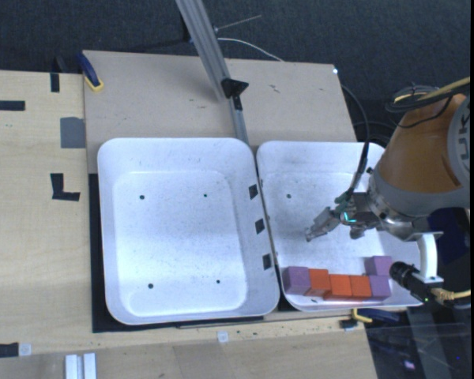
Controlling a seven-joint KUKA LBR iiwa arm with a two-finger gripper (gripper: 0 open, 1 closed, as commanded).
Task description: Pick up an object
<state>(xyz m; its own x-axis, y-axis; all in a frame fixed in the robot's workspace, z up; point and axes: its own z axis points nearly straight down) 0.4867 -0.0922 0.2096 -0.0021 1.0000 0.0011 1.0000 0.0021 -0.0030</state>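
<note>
the blocks sit in a row at the 6 o'clock edge of the right bin (pixel 300 164). there is a purple block (pixel 297 279) at the 9 o'clock end, then a red block (pixel 318 281), then an orange block (pixel 352 286). at the 3 o'clock end there is a second purple block (pixel 379 276), shaped like a corner. the blocks touch each other. the pincer (pixel 320 226) hangs above the middle of the right bin, up toward 12 o'clock from the blocks and apart from them. nothing is between its fingers, and i cannot tell how wide they are. the left bin (pixel 174 152) lies just beside the right one on the tabletop (pixel 142 93).
</note>
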